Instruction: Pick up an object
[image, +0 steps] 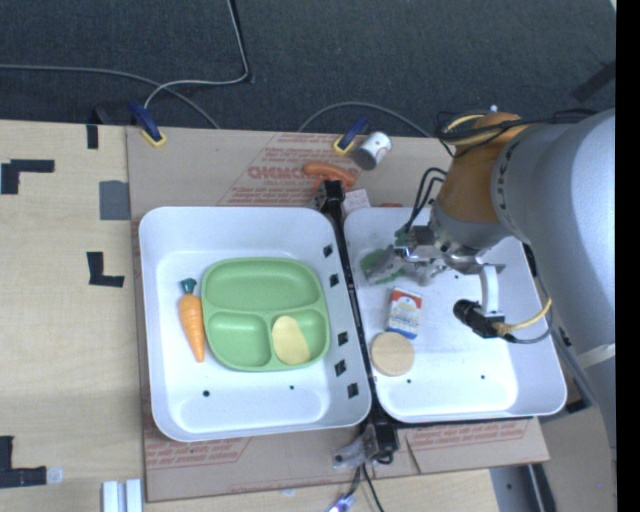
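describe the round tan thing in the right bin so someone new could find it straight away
Start at the right-hand shallow white bin, the one the grey arm reaches over. Near its lower left corner lies a flat round tan disc, just below a small white, red and blue packet. It is the one plain circular item there, with no print on it.

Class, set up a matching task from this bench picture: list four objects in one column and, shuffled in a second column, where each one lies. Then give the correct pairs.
Objects
1. toy carrot
2. yellow piece
3. round tan disc
4. small red-and-white packet

Places
A. right bin, just above the disc
B. left bin, on the floor left of the green tray
C. right bin, near its front left
D. in the tray's lower right compartment

Pairs: 1-B, 2-D, 3-C, 4-A
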